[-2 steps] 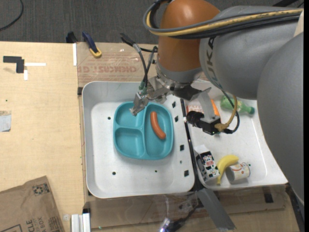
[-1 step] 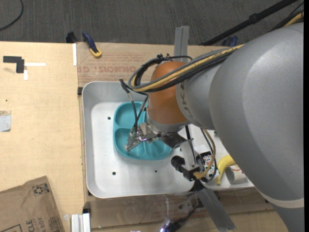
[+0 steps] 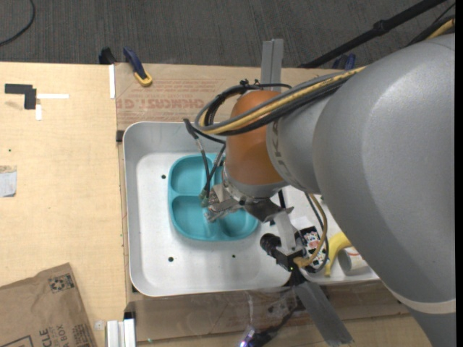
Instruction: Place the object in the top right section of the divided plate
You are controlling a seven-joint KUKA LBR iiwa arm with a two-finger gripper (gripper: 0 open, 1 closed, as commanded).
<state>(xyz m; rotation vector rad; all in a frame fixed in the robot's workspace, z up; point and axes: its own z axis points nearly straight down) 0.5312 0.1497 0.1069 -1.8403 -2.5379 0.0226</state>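
Teal divided plate (image 3: pixel 185 194) lying flat in the white bin (image 3: pixel 148 255), toward the bin's upper middle, with three of its sections partly seen around the machinery above it. Poised over the plate's middle, near where the dividers meet: the metal tool (image 3: pixel 215 210), pointing down and to the left. Open or closed, impossible to tell from this slant; equally unclear whether anything is gripped.

Above the tool, the orange band (image 3: pixel 249 139), and behind it the bulky grey arm (image 3: pixel 383 165) reaching in from the right and hiding the plate's right side, top right section included. Black and yellow cables (image 3: pixel 278 101) looped over the band and trailing down beside the tool.

Right of the bin's lower corner, well apart from the plate: a curved yellow object (image 3: pixel 337 251), just beside a small grey cylinder (image 3: pixel 354 264), both half hidden under the arm.

Left of the bin, bare pale worktop (image 3: pixel 58 194); brown cardboard (image 3: pixel 43 309) at the lower left corner; a blue-and-yellow clamp (image 3: pixel 137 68) at the worktop's far edge.
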